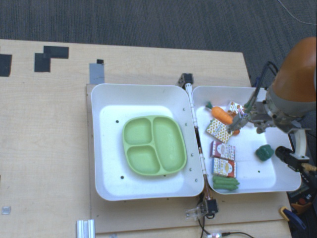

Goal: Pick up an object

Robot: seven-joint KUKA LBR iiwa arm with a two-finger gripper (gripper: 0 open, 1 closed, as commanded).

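Note:
The right bin (282,180) holds several small items. An orange carrot (221,115) lies near its top left, with a small red and white packet (234,106) just behind it. Below the carrot are a patterned packet (217,130), two red and white cartons (224,151) (224,168) and a green pod-like toy (226,183). A dark green lump (264,152) sits toward the right. My gripper (239,122) is low over the bin, just right of the carrot and the patterned packet. Nothing is visibly held.
The left bin (106,148) holds a light green divided plate (154,145). The grey arm with its orange band (297,81) covers the right bin's upper right corner. Cables and a connector (205,209) lie at the bench's front edge.

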